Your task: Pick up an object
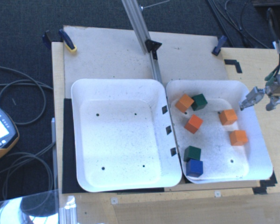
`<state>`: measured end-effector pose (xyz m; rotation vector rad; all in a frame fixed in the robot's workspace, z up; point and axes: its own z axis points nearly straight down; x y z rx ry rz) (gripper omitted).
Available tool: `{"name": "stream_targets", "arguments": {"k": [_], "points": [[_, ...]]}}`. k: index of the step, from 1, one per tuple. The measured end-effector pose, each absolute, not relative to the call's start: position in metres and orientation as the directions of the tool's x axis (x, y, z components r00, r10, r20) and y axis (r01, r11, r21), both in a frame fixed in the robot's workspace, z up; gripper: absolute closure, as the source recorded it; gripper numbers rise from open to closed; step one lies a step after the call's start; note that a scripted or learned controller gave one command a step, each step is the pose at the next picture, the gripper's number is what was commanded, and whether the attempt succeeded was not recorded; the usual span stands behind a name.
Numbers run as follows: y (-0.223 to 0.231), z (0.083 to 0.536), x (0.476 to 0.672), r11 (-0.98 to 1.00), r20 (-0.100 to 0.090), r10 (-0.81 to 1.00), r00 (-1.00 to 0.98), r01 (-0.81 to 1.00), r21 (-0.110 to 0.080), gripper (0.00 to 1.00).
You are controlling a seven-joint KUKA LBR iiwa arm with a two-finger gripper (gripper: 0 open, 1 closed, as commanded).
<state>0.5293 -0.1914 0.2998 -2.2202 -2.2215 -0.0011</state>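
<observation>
The right bin (259,146) holds several small blocks. An orange block (184,102) touches a dark green block (199,101) at the back left. A red-orange block (193,123) lies just below them. Two orange blocks (227,117) (238,137) sit toward the right side. A green block (192,152) and a blue block (194,167) rest together at the front left. My gripper (261,101) hovers over the bin's right rim, open, its fingers (250,98) spread with nothing between them. The nearest block is the upper orange one, to the gripper's left and a little lower in the view.
The left bin (79,139) stands beside the right one, sharing a middle wall (170,129). A slanted metal rail (137,20) crosses the back of the bench. Blue clamps (67,40) (219,45) grip the board's back corners. Cables lie on the floor around.
</observation>
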Motion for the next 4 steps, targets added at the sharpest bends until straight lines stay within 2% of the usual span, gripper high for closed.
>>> {"name": "stream_targets", "arguments": {"k": [1, 2, 3, 4], "points": [[-0.157, 0.095, 0.548, 0.001, 0.004, 1.000, -0.001, 1.000, -0.009, 0.00], [-0.085, 0.100, 0.609, 0.010, 0.001, 1.000, -0.010, 1.000, -0.007, 0.00], [-0.134, 0.096, 0.648, -0.006, 0.010, 1.000, 0.006, 0.999, -0.042, 0.00], [-0.133, 0.106, 0.647, -0.001, 0.005, 1.000, 0.002, 0.999, -0.040, 1.00]]}}
